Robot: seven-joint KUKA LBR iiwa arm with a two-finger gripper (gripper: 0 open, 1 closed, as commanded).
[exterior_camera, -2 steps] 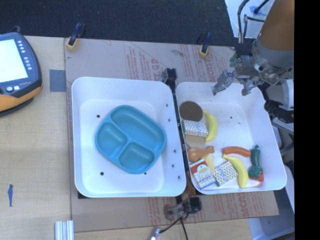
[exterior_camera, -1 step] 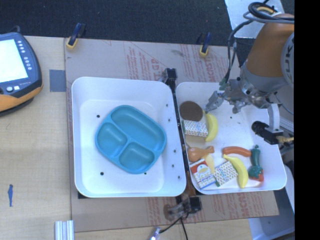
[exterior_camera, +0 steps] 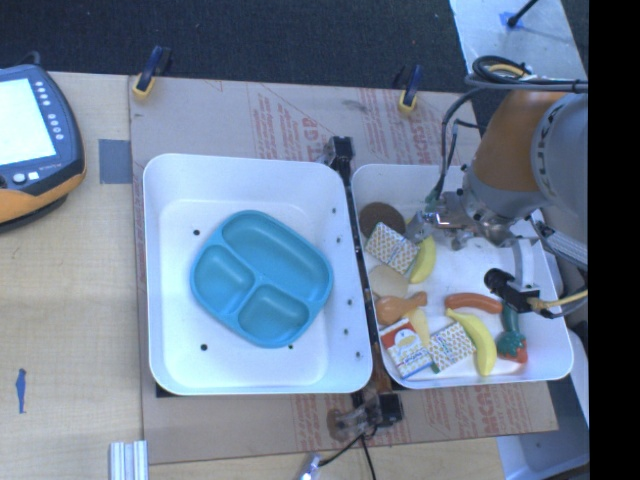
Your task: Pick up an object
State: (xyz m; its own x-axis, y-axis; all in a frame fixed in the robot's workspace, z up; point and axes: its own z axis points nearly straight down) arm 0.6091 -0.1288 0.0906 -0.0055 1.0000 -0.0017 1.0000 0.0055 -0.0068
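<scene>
Camera view: gripper (exterior_camera: 432, 230), finger spread unclear, touches a banana (exterior_camera: 424, 260) near the right bin's (exterior_camera: 560, 368) far edge, arm bent overhead.

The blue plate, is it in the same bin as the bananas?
No, the blue plate lies in the left bin, and the bananas lie in the right bin.

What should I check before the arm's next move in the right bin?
1. Gripper over the right bin: ok, it sits low at the bin's far end, beside a small banana.
2. Finger state: cannot tell, the wrist hides it.
3. Object held: cannot tell; nothing shows between the fingers.
4. Targets available: ok, a large banana, a hot dog and a checkered packet lie in the bin.
5. Crowding: not ok, the items touch or overlap, so a clean single pick looks unlikely.
6. Blue tray in the left bin: ok, away from the arm.
</scene>
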